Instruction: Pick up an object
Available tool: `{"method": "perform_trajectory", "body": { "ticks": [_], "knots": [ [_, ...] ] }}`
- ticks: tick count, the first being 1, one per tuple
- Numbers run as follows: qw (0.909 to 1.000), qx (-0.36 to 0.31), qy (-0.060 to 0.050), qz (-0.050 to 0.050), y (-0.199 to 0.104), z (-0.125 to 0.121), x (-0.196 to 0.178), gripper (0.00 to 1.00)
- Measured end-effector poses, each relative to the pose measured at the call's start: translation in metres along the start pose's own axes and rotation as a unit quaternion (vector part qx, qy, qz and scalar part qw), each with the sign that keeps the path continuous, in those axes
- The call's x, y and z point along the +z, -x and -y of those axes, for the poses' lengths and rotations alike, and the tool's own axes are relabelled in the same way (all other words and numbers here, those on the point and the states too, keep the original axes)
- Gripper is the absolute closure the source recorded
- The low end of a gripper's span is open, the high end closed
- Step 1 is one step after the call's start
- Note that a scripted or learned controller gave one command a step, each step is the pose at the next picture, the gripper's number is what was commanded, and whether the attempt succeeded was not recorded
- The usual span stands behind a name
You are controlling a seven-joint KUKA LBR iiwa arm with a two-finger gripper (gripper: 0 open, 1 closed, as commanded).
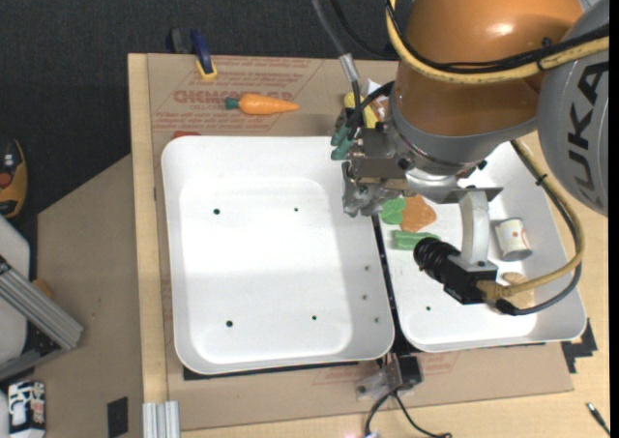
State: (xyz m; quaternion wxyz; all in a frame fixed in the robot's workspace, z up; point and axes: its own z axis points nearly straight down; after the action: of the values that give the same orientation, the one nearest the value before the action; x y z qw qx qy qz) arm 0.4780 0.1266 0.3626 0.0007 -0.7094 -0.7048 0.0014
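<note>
My gripper hangs over the seam between the two bins, at the left edge of the right bin. Just to its right lie a green piece and an orange piece, partly under the arm's wrist. A smaller green bit lies below them. A white cylinder with a red mark rests further right in the same bin. The big orange band of the arm hides the back of the right bin. I see nothing between the fingers.
The left bin is white with small dark holes. A toy carrot lies on the cardboard behind the bins, near a blue clamp. A black cable fitting hangs over the right bin.
</note>
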Motion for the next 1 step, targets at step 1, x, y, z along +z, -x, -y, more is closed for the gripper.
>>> {"method": "perform_trajectory", "body": {
  "ticks": [1],
  "knots": [
    [1.0000,0.001,-0.003,0.001,0.0810,-0.0013,0.0645,1.00]
  ]
}}
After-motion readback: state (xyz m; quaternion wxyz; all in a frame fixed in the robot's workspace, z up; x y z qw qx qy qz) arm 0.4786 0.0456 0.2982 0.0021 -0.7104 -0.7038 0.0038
